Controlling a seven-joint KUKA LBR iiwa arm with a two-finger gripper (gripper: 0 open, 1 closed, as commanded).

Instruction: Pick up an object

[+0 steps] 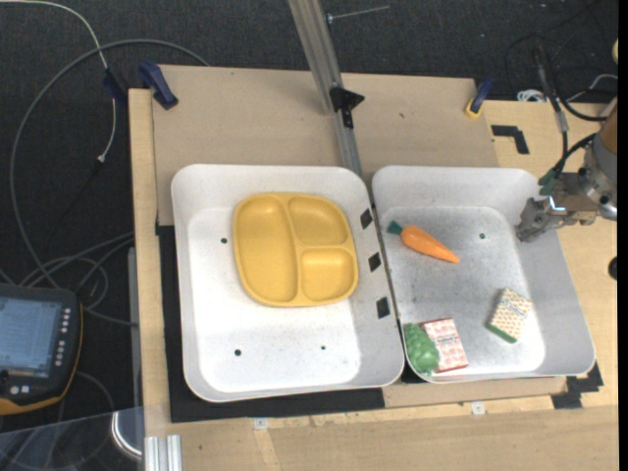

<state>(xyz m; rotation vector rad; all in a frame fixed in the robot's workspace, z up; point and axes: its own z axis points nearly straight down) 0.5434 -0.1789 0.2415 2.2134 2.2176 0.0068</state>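
Right bin (549,292): carrot (430,243); left: tray (293,248)

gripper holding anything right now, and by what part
Nothing is held. The gripper sits at the right bin's right rim, apart from the carrot.

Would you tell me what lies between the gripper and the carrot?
In the camera view, just bare white bin floor lies between the gripper and the carrot.

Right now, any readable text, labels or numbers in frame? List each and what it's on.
None can be read.
Red and white packet: printed face, too blurred.
Green patterned box: pattern visible, lettering too small.
Handheld screen at the left edge: lit, content too small.
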